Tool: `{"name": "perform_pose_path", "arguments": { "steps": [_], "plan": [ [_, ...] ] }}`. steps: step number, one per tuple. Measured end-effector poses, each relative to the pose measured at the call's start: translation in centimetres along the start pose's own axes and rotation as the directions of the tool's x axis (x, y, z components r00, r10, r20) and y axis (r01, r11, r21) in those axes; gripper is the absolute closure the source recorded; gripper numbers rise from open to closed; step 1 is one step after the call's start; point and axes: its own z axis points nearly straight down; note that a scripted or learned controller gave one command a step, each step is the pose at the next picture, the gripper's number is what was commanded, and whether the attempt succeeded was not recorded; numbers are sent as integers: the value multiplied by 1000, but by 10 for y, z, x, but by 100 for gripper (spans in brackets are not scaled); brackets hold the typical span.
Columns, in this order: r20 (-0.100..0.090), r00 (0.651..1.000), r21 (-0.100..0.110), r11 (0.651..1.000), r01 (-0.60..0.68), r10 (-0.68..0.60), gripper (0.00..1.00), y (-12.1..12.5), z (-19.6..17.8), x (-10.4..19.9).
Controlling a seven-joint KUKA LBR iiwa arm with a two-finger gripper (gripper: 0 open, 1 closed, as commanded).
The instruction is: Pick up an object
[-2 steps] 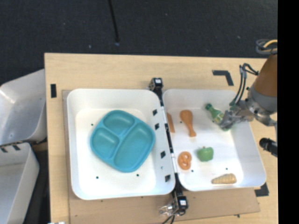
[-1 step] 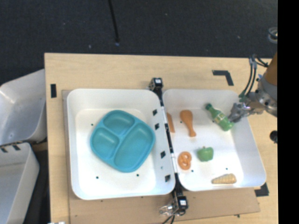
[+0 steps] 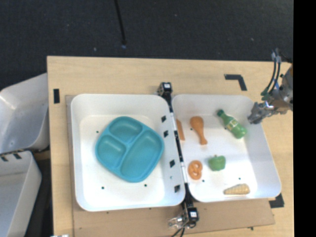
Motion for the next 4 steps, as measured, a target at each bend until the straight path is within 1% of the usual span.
{"name": "perform_pose_path", "arguments": {
  "steps": [1,2,3,4],
  "plan": [
    [0,1000,1,1000,2,-2,100,1,-27,-1],
    [0,1000,4,1000,2,-2,100,11,-16,46],
    [-2,1000,4,1000,4,-4,100,18,-21,98],
    [-3,1000,5,1000,5,-5,100,22,-14,160]
  ]
}}
